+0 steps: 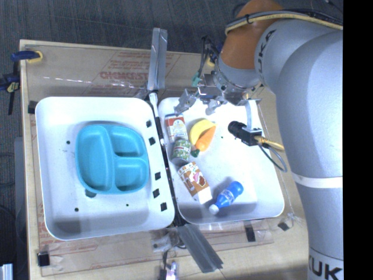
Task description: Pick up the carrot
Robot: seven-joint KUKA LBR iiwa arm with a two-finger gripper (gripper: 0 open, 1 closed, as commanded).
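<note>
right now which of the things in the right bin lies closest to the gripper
The carrot, orange and lying beside a yellow fruit, sits just below the gripper. The blue bottle and the carton lie farther toward the bin's near end.

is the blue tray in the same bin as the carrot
No, the blue tray lies in the left bin, the carrot in the right bin.

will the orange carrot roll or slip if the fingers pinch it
The tapered orange carrot looks rigid and smooth, so it may slip toward its thin end. Its rounded body would probably roll. It lies against the yellow banana, which may shift too.
</note>
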